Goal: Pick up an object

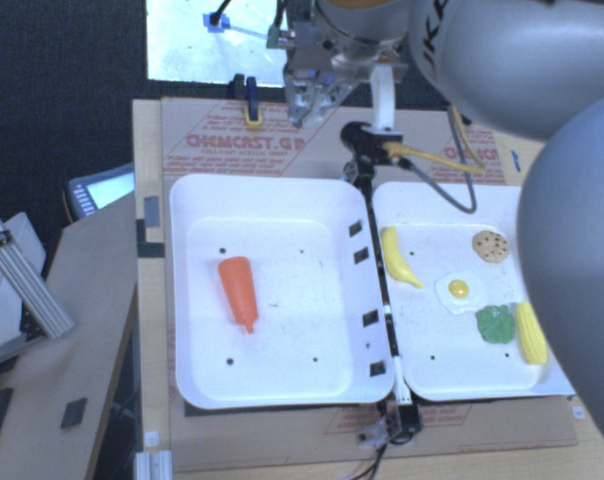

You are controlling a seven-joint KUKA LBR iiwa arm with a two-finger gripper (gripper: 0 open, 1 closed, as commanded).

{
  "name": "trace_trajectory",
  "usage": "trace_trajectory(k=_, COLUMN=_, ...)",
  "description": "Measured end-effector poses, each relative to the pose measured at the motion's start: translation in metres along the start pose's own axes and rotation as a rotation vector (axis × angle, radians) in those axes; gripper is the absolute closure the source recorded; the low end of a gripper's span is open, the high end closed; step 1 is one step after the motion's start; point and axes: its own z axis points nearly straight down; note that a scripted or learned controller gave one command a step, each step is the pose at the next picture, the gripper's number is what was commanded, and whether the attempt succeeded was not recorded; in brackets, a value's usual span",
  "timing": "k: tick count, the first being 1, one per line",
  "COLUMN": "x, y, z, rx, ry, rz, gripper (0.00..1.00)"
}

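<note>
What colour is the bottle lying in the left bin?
Orange, the bottle shows plainly in the camera view.

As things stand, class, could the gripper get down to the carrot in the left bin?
Probably yes. The carrot lies alone in the left bin, with nothing over it; the gripper hangs beyond the bin's far edge.

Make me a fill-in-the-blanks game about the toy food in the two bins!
1. The carrot lies alone in the ____ bin.
2. The fried egg lies between the banana and the ____.
3. The cookie is in the same bin as the banana, the one on the ____.
4. The colour of the banana is ____.

Missing words: left; corn; right; yellow
</note>
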Motion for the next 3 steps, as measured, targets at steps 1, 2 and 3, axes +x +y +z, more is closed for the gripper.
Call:
trace_trajectory(k=1, x=0.059, y=-0.001, z=0.012, rx=0.005, ry=0.0, rz=0.002, gripper=1.0)
trace_trajectory(k=2, x=0.055, y=0.0, z=0.011, rx=0.005, ry=-0.001, rz=0.006, gripper=0.0)
trace_trajectory(k=3, x=0.056, y=0.0, z=-0.001, rx=0.002, ry=0.0, rz=0.003, gripper=1.0)
